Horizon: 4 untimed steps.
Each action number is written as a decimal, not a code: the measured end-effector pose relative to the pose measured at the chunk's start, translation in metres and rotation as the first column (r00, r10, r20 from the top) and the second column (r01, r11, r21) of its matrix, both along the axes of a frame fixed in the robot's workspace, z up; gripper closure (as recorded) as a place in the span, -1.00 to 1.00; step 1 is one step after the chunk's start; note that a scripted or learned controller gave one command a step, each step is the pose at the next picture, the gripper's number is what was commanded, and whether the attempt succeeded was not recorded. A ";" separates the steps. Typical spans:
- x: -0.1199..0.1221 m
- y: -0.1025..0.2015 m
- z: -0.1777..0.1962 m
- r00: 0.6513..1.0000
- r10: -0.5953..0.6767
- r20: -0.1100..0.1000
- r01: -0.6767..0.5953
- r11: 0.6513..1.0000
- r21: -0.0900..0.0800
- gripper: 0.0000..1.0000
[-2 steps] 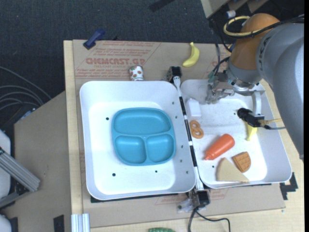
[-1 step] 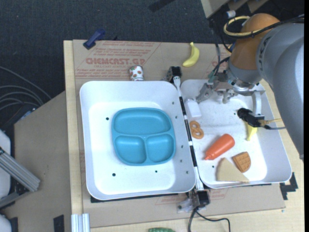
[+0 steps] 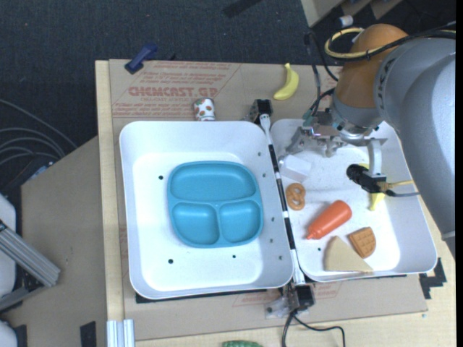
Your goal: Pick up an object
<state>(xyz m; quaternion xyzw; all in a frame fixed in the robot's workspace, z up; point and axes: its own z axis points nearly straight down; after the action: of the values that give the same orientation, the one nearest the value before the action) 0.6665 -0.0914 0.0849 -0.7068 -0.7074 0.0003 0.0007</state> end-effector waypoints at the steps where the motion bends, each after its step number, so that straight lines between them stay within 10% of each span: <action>1: 0.001 0.000 0.010 1.000 0.001 0.002 -0.001 1.000 -0.001 1.00; 2: 0.000 0.000 0.010 1.000 0.000 0.001 0.000 1.000 -0.001 -1.00; 3: 0.000 -0.005 0.000 1.000 -0.001 -0.001 0.001 1.000 -0.001 -1.00; 4: 0.000 -0.004 0.010 1.000 -0.001 0.001 0.001 1.000 -0.001 1.00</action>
<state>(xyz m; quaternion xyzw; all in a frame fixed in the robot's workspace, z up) 0.6669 -0.0957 0.0952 -0.7070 -0.7072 0.0003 -0.0001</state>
